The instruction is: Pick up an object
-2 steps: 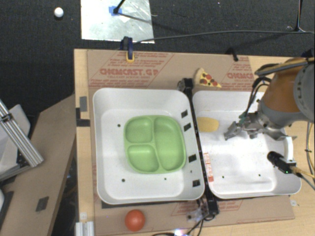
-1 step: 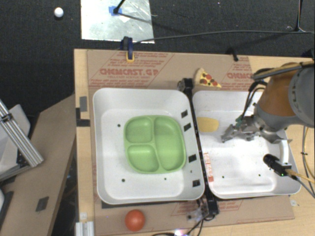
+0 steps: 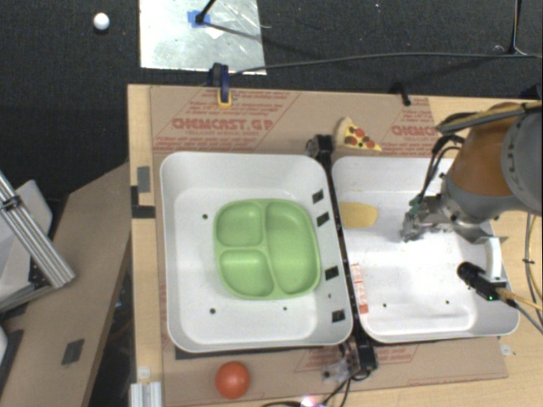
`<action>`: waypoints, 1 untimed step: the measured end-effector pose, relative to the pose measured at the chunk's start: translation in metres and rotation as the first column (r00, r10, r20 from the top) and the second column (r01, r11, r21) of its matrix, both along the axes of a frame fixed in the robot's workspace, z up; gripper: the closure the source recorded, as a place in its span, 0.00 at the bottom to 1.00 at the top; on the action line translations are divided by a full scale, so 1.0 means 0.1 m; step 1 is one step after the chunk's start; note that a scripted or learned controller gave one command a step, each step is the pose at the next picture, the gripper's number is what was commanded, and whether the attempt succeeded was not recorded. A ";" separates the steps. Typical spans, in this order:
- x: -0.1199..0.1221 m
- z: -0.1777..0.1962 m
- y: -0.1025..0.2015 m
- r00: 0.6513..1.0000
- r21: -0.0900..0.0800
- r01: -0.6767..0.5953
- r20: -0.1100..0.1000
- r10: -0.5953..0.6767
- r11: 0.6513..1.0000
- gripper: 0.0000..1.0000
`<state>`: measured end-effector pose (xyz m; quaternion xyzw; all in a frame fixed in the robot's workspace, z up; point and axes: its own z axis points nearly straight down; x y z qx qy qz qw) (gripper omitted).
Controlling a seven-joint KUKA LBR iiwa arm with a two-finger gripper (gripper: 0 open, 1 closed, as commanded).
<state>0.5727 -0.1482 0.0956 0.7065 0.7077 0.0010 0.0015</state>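
1. Gripper (image 3: 412,227) low inside the right bin (image 3: 424,312), near its middle, reaching in from the right.
2. Open or shut: cannot tell.
3. Yellow flat piece (image 3: 358,215) on the right bin's floor by its left wall, just left of the gripper, apart from it.
4. Green divided plate (image 3: 266,248) in the left bin (image 3: 182,227).
5. Toy pizza slice (image 3: 357,136) beyond the bins; orange ball (image 3: 232,379) in front of them.
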 end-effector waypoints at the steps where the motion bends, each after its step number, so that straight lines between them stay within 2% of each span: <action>1: 0.04 0.44 -0.02 1.000 -0.001 -0.002 0.002 0.002 1.000 1.00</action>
